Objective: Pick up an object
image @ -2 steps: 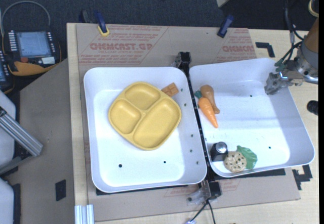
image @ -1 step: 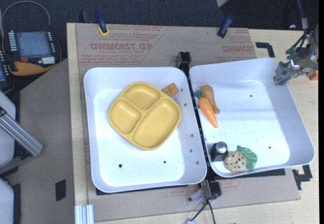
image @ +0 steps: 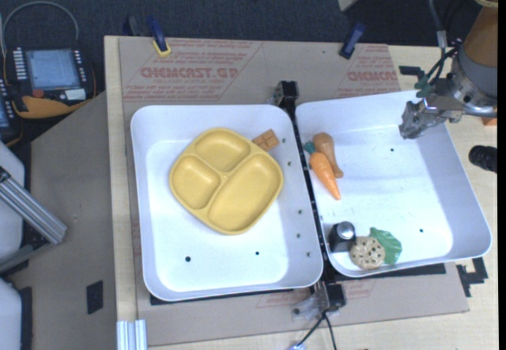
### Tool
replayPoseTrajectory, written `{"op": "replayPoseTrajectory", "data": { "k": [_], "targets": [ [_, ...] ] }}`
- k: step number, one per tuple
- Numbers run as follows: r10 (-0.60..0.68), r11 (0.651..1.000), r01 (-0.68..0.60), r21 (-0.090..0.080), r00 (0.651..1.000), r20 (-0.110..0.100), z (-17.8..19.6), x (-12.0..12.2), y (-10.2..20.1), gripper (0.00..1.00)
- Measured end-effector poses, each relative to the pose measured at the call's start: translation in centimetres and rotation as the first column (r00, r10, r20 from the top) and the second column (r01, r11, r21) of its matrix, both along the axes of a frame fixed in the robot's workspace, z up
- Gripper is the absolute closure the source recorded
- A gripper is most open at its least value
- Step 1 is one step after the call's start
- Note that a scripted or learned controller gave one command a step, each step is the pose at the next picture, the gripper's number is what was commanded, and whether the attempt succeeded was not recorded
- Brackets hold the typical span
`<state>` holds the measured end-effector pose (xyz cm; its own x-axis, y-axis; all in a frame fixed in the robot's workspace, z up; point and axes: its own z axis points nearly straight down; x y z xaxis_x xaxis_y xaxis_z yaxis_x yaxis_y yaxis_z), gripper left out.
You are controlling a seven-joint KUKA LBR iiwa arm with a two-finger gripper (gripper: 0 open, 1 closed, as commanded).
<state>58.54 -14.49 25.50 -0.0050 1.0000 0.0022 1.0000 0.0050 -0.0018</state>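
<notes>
Carrot [image: 326,175] in right bin [image: 443,182], yellow plate [image: 226,180] in left bin [image: 158,206], fingers' [image: 413,129] state unclear

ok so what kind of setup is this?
Probably a robot lab grasping bench: two white bins clamped side by side on a board, toy food like a carrot, and a teach pendant alongside.

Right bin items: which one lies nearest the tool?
The tan piece lying against the orange carrot; the cookie, green leaf and black object sit at the front edge.
</notes>
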Motion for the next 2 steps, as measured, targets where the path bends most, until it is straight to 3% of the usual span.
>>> {"op": "replayPoseTrajectory", "data": {
  "k": [2],
  "targets": [
    [0.001,1.000,-0.001,0.001,1.000,-0.001,0.0,-1.6,9.9,1.00]
  ]
}}
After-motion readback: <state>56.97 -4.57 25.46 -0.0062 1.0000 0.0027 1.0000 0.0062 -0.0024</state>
